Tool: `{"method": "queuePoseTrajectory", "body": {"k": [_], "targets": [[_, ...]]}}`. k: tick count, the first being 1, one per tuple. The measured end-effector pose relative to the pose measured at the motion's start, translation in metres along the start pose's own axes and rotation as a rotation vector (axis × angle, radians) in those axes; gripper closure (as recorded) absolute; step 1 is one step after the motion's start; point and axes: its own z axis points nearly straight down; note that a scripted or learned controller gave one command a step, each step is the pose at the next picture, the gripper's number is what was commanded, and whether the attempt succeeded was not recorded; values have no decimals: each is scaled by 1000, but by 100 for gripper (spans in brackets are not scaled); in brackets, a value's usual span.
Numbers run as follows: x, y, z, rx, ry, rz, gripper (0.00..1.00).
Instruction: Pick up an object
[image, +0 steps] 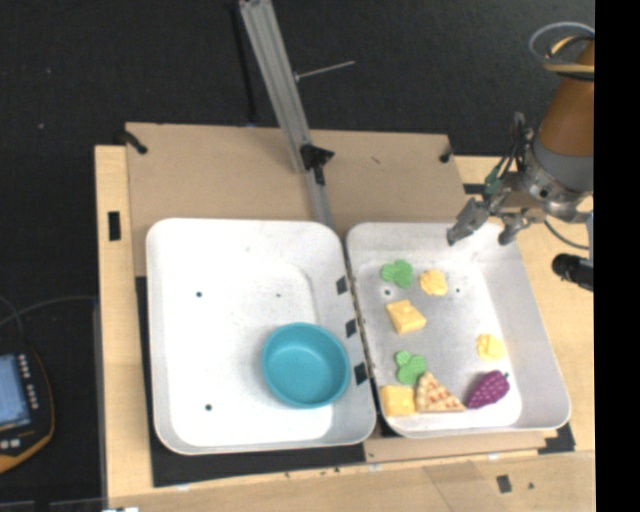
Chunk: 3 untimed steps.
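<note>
The pick is not yet made: the hand (484, 224) hangs over the far right corner of the right bin (530, 300) with its two fingers spread apart and nothing between them, so choosing a piece, descending and closing are all left. The candidates lie below and toward the near side: a green clover piece (397, 272), a small yellow piece (433, 282) beside it, a yellow cheese wedge (405, 317), another yellow bit (490, 347), and a near-edge cluster of a second green piece (409, 367), a yellow block (397, 401), a pizza slice (436, 394) and purple grapes (486, 389). That cluster looks crowded, pieces touching, so a clean grip there seems harder. A blue bowl (304, 364) sits in the left bin (200, 300) on the worktop (115, 330), well apart.
</note>
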Motion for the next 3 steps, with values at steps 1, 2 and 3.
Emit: {"method": "queuePoseTrajectory", "body": {"k": [1, 2, 3], "targets": [[0, 0, 0, 0, -1, 0, 0], [1, 3, 62, 6, 0, -1, 0], [-2, 5, 104, 4, -1, 3, 0]]}}
